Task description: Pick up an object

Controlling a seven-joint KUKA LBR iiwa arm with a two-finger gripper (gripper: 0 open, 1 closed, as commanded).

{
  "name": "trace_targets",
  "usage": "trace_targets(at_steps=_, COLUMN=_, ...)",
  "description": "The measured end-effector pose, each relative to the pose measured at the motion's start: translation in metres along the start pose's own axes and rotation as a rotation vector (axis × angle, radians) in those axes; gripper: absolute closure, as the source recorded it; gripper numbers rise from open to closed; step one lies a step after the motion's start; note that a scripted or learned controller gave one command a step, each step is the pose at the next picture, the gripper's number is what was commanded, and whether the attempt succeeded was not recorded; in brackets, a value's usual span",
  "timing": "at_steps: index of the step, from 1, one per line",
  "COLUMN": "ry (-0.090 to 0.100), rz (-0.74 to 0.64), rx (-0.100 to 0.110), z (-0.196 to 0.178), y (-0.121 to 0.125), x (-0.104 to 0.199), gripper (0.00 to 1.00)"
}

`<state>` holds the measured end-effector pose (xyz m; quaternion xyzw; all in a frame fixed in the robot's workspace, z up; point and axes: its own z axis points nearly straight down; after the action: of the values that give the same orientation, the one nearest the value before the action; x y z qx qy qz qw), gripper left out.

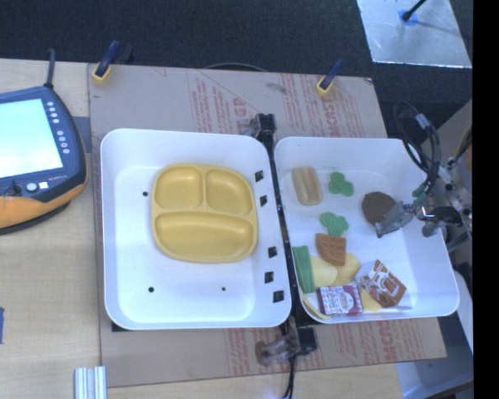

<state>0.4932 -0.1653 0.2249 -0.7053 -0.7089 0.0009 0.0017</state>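
Yellow tray (205,213) in L bin (125,223); toys in R bin (424,264).

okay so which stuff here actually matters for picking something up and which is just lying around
Matters: end effector; brown round piece; bread roll; carrot; green leaf; right bin.

Lying around: yellow divided plate; left bin; control tablet; clamps.

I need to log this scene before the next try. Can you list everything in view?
Bins: two, white, side by side on the bench.
Divided plate: one, yellow, in the left bin.
Toy foods: several, mixed colours, in the right bin.
Small cartons: two, red and white, right bin's near edge.
Control tablet: one, grey and orange, far left.
Clamps: two, blue and yellow, at the back.
Gripper: one, grey, over the right bin beside a brown piece.
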Motion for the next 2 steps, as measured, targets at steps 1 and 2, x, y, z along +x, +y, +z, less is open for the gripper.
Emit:
trace_targets(at_steps=1, ry=0.003, rz=-0.006, rx=0.005, z=0.04, y=-0.018, x=0.077, gripper=0.0)
trace_targets(at_steps=2, ry=-0.002, rz=-0.004, rx=0.0, z=0.138, y=0.04, x=0.07, gripper=0.0)
